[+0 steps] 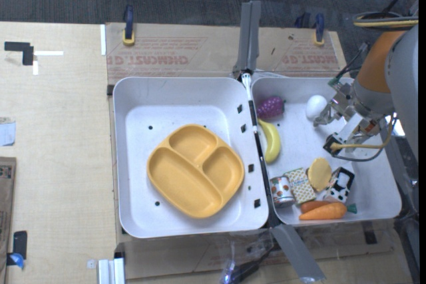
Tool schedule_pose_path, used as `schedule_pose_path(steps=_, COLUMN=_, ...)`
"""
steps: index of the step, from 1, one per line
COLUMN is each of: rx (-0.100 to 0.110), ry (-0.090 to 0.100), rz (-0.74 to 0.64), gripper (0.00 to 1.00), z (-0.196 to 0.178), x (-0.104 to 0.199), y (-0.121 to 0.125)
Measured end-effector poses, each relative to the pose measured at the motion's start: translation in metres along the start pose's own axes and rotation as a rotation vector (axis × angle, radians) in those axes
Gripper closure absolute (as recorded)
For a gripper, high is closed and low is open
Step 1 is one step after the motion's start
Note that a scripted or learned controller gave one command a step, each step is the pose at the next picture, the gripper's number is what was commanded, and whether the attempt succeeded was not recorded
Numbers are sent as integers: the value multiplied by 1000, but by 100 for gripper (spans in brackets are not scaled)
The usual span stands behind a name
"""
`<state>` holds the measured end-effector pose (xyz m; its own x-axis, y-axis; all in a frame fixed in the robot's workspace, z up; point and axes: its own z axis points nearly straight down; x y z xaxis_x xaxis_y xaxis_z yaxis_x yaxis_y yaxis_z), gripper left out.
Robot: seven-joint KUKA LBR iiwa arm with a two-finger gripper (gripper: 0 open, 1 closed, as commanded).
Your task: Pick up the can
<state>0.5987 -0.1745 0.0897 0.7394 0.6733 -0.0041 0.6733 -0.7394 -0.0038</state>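
We're looking at a light wooden bench (pixel 53 143) with a brown cardboard sheet (pixel 200 53) laid across its back part, held down by two clamps, a blue-and-yellow clamp (pixel 128 33) on the left and a blue clamp (pixel 319 28) on the right. On top sit the two white bins side by side, touching: left bin (pixel 126 143) and right bin (pixel 386 203). A black bracket (pixel 20 50) with white tape (pixel 46 54) beside it sits far left.

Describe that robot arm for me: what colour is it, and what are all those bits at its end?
The arm is smooth grey with an orange band above the wrist. Its end is pale metal carrying a small pincer with dark parts. Thin cables loop beside it.
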Motion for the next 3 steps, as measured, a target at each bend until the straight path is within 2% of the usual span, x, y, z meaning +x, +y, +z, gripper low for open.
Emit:
schedule_pose_path(steps=1, rx=2, ry=1, rz=87, gripper=0, z=1, x=-72, y=-65)
schedule_pose_path(steps=2, rx=0, ry=0, rz=209, gripper=0, z=-69, x=-36, y=-24)
schedule_pose_path(steps=3, rx=1, ry=0, rz=184, gripper=0, z=1, x=-3, y=29)
